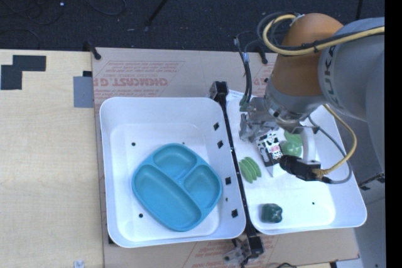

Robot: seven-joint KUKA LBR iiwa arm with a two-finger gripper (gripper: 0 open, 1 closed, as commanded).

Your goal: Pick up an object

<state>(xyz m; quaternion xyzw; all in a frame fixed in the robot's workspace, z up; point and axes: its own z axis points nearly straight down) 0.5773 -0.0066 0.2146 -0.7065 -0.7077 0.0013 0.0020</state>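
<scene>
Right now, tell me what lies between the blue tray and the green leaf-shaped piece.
In the camera view: the left bin's right wall and the black divider strip.

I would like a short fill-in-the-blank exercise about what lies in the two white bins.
1. The blue divided plate lies in the ____ bin of the view.
2. The dark green lump lies in the same bin as the ____ green ridged piece.
3. The gripper is over the ____ bin.

Missing words: left; light; right
</scene>
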